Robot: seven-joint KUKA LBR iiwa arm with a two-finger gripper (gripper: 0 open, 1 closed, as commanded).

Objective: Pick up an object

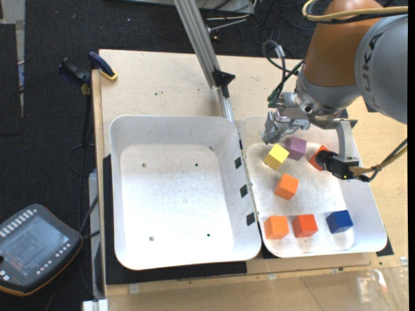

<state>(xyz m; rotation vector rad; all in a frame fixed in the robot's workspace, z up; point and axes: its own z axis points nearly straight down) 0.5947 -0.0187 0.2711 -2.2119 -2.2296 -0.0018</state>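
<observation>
Hovering low over the far end of the right bin (363,235), the pincer (277,129) sits just beside the yellow cube (277,155) and purple cube (297,147). Nothing shows in its grip, and how wide it stands I cannot tell. All the cubes lie on the bin floor: two orange (286,186), one red (305,225), one blue (339,221). Judging by this, the pick is not yet made; closing and lifting remain.

yellow cube (277,155) | purple cube (297,147) | blue cube (339,221) | white bins (175,135) (speckled)
</observation>
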